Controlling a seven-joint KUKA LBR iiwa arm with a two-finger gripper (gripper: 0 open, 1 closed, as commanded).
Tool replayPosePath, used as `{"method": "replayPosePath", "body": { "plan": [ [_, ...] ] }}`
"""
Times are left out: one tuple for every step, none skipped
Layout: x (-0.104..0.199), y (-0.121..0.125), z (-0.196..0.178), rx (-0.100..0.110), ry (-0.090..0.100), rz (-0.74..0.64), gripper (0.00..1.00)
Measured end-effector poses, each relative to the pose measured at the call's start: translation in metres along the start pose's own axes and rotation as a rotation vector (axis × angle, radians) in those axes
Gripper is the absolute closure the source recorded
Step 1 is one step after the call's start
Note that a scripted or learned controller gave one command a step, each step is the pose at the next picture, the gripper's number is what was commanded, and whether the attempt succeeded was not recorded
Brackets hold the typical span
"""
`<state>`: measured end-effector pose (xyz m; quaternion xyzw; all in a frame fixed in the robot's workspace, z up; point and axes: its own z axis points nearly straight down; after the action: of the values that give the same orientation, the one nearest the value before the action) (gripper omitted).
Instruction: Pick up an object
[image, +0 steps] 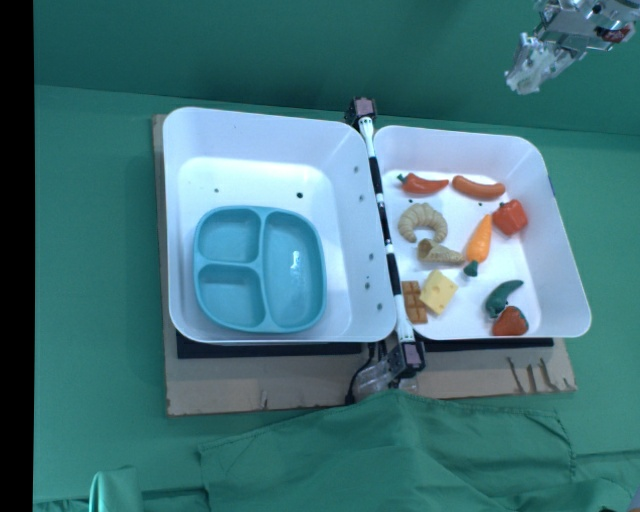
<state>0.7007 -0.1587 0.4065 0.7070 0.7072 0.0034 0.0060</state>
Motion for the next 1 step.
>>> {"method": "replayPosePath", "body": {
  "plan": [
    [0.0103,-0.0010,0.0206,0.011,0.001,0.003,1.00]
  ]
}}
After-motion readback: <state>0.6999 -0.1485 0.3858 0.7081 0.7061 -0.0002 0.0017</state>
